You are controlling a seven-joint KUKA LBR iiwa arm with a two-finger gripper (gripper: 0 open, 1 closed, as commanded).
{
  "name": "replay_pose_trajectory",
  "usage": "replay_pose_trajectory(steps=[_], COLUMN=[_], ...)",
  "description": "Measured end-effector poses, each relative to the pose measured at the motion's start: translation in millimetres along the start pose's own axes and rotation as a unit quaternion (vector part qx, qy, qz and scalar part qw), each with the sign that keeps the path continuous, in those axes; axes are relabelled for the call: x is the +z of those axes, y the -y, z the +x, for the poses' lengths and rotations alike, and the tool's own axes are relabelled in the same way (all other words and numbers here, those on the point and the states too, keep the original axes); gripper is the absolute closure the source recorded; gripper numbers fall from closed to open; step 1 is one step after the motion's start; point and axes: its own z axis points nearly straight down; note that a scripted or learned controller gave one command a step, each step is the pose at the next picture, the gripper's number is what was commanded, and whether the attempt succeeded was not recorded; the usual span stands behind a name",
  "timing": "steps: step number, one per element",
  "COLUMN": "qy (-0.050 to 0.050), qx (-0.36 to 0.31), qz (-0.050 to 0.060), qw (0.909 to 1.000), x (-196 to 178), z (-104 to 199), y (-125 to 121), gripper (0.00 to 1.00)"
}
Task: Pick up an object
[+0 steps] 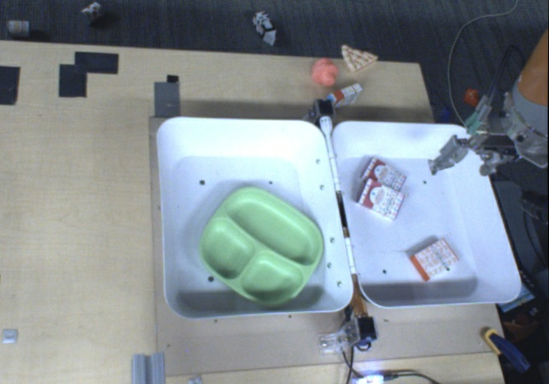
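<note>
Two red-and-white cartons and a smaller orange carton lie in your right white bin; the gripper, open and empty, hovers at the far corner, descent pending.

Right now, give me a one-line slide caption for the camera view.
Gripper poised over the right bin with two cartons; green divided plate in the left bin.

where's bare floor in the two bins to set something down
Right bin: bare between the two-box pair and the single box, and along its near-left floor. The gripper hangs at its far right edge. Left bin: the green divided plate crowds the middle; the far strip is bare.
</note>
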Motion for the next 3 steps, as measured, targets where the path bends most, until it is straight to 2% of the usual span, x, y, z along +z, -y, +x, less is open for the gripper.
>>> replay_pose_trajectory(steps=[1,2,3], qy=[0.000,0.001,0.002], qx=[0.001,0.001,0.000], qz=[0.002,-0.004,-0.007], qw=[1.0000,1.0000,1.0000], x=[159,166,154], z=[-23,39,39], y=[7,59,56], gripper=[0.00,0.00,1.00])
